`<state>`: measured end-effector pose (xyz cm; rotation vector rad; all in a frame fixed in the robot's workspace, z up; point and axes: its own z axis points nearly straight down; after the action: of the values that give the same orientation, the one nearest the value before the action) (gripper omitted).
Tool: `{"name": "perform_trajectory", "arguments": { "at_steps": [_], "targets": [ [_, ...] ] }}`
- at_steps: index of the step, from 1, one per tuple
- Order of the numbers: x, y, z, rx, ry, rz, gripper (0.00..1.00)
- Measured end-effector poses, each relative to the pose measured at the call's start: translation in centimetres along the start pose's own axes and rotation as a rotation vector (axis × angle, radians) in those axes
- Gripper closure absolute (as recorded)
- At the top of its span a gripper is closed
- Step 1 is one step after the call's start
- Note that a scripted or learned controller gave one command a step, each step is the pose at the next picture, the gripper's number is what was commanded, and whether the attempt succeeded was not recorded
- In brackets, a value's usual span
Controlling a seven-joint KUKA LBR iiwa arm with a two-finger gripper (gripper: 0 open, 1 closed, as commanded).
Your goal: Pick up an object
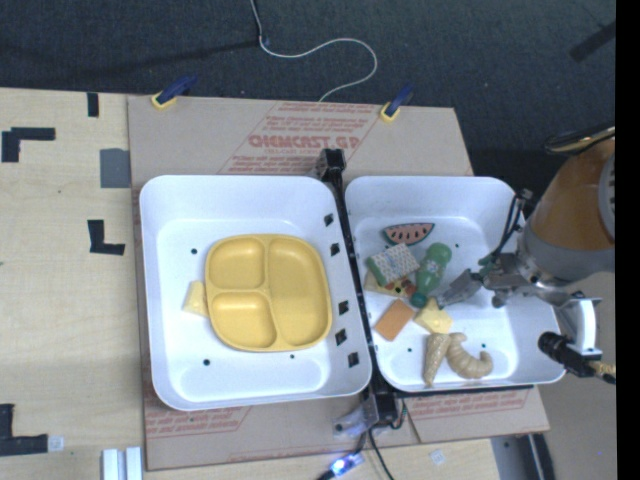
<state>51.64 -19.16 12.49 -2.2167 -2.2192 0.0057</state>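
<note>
The gripper (462,288) hangs low in the right bin (500,200); whether it grips anything cannot be told. Just beside it lie smooth plastic toy foods: a green bottle (432,268), a watermelon slice (408,234), an orange block (394,320). The left bin (170,208) holds a glossy yellow divided plate (268,292).

L bin (160,218) holds divided plate (268,291). R bin (480,190), touching L bin, holds watermelon slice (408,234) at back, croissant (455,356) at front, gripper (462,286) between.
</note>
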Motion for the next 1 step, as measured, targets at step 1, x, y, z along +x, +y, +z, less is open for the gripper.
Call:
{"name": "perform_trajectory", "arguments": {
  "at_steps": [1],
  "targets": [
    [-0.11,0.15,3.88,-0.008,-0.003,0.002,0.0]
  ]
}}
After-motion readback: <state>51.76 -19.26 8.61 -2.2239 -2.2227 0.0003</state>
